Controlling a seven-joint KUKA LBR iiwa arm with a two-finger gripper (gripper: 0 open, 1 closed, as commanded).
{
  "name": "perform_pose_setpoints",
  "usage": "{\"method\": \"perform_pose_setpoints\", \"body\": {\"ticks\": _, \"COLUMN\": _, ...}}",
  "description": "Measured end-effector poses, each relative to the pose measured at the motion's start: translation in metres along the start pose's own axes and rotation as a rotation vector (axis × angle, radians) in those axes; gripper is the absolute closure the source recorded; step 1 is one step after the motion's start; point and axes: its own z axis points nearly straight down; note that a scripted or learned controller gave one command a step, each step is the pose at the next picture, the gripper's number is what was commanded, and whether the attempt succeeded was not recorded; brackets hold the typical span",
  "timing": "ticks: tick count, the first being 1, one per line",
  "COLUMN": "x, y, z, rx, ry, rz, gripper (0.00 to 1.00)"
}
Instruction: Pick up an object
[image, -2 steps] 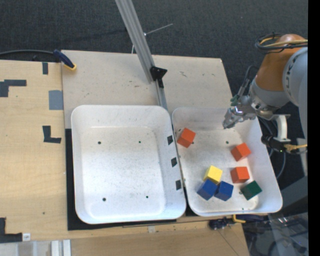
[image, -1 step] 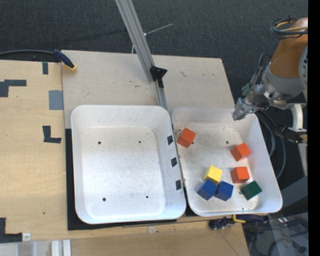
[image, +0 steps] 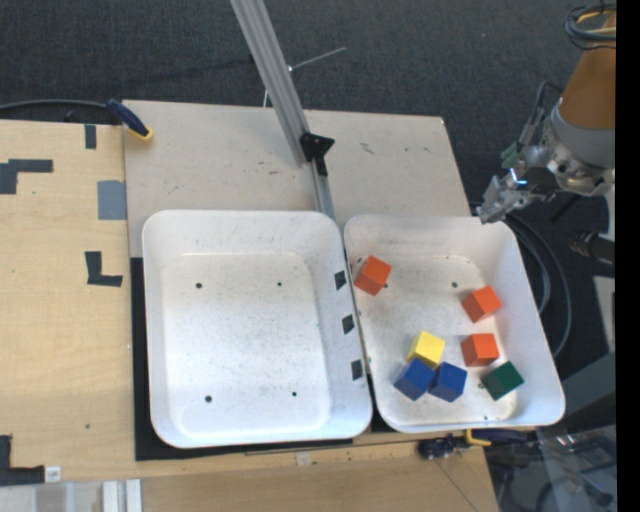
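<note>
At the far left lies a pale wooden board (image: 50, 290) with grey and dark tape marks, and beside it the surface (image: 220, 160) of lighter, speckled board. A blue and yellow clamp (image: 130, 118) sits near its back left corner.

The left bin (image: 160, 300) rests on a black mat, its floor bare but for dark specks. A slanted metal bar (image: 280, 85) runs down from the top edge to the gap between the bins.

The right bin (image: 535, 330) touches the left one along their shared rim. In it, an orange cube (image: 372, 274) sits tilted near the back left. Toward the front, two blue cubes (image: 413, 379) (image: 448, 381) lie side by side and touching, with a yellow cube (image: 428, 347) just behind them, touching the left blue one. Right of these are two more orange cubes, one (image: 481, 303) behind and one (image: 480, 348) in front, close together. A green cube (image: 502, 380) lies near the front right corner.

The claw (image: 497, 205) hangs above the bin's back right corner, outside the group of cubes and well apart from all of them. Whether it is spread or pinched I cannot tell; no cube is at its tip. The arm (image: 588, 100) rises behind it at the right.
</note>
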Motion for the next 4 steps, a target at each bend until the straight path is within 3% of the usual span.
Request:
{"method": "perform_pose_setpoints", "body": {"ticks": 2, "x": 0.105, "y": -0.027, "z": 0.027, "rx": 0.009, "ry": 0.004, "rz": -0.005, "gripper": 1.0}}
{"method": "perform_pose_setpoints", "body": {"ticks": 4, "x": 0.202, "y": -0.035, "z": 0.04, "rx": 0.008, "ry": 0.003, "rz": -0.005, "gripper": 1.0}}
